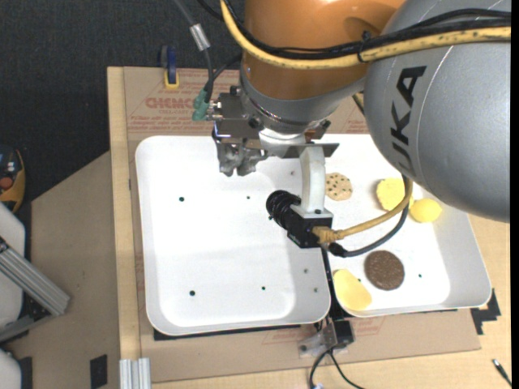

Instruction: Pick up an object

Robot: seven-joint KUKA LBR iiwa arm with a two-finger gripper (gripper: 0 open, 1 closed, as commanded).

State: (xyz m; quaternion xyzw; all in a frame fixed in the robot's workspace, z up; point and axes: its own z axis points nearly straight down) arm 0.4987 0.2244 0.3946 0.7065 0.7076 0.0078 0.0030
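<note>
Arm: we see the grey arm [438, 96] with its orange band [320, 23] reaching in from the right and covering the upper right of the view.
Jaws: we place the gripper [237, 167] low over the back of the left bin [219, 298], near its far rim. We cannot tell whether the jaws are released or clenched; we see nothing between them.
Left bin: white and shallow, its floor marked with a few small dark dots.
Right bin: we see its white floor [438, 282] partly hidden under the arm; it touches the left bin along their shared edge.
Cookie: a pale speckled cookie [338, 186] lies at the back of the right bin, just beside the white bracket [312, 181] below the wrist.
Brown disc: a dark brown disc [383, 270] lies near the front of the right bin.
Yellow pieces: we count three. One [390, 192] lies right of the cookie, one [425, 210] lies further right at the arm's edge, and one [352, 289] lies at the front left corner, left of the brown disc.
Cable: a yellow cable [365, 225] runs from a black fitting [296, 217] across the right bin, apart from the gripper.
Bench: brown board [122, 136] under both bins.
</note>
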